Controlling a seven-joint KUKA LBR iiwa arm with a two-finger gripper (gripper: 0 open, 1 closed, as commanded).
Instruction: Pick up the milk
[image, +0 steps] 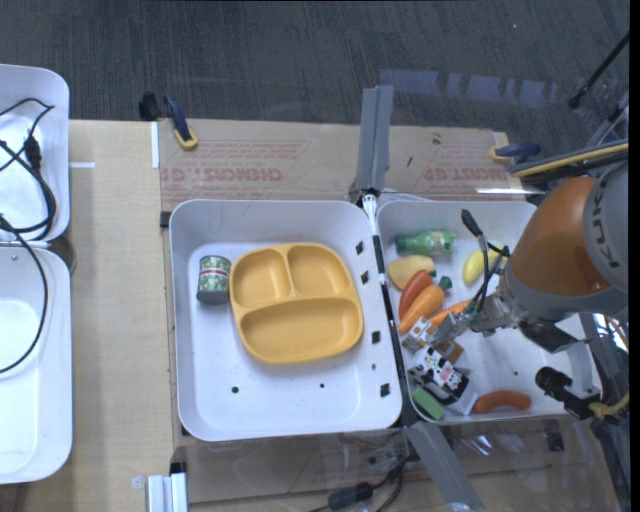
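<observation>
The milk (441, 374) is a small white carton with black patches, lying on its side near the front left of the right bin (560, 410). My gripper (452, 325) hangs low over the middle of that bin, just behind the carton and close to the carrot (424, 304). The grey arm with its orange band (560, 245) reaches in from the right and hides part of the bin floor. I see nothing clearly held.
Around the carton lie a green block (429, 404), a red sausage (500, 402), a red pepper (413, 290), a yellow potato (410, 268), a green bottle (425, 241) and a banana (476, 265). The left bin (200, 400) holds a yellow divided plate (297, 300) and a small can (213, 279).
</observation>
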